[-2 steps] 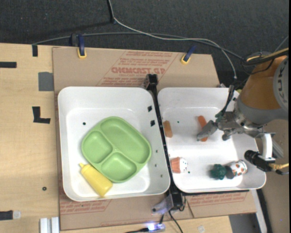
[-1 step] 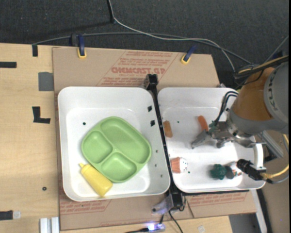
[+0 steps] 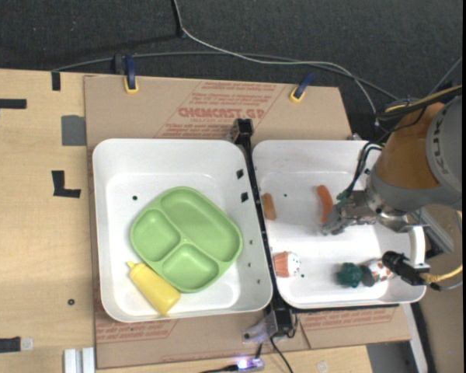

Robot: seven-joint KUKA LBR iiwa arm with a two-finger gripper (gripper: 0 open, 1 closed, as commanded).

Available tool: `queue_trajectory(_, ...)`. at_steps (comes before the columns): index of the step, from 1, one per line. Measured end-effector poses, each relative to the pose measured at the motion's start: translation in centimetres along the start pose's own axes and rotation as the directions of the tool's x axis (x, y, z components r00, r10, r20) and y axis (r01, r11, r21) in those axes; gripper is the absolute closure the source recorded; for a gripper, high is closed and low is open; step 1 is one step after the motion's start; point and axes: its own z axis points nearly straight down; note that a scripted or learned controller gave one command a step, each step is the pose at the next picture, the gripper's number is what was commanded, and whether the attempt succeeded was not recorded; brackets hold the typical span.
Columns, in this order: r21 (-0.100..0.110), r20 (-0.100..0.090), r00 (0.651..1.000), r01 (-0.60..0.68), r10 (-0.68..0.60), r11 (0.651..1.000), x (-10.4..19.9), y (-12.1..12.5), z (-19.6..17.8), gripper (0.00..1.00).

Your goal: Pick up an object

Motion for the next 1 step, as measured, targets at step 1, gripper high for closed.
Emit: queue_trajectory(1, -0.007, 0.002, 1.000, -0.001, 0.001, 1.000, -0.21, -0.02, -6.24, 1.00)
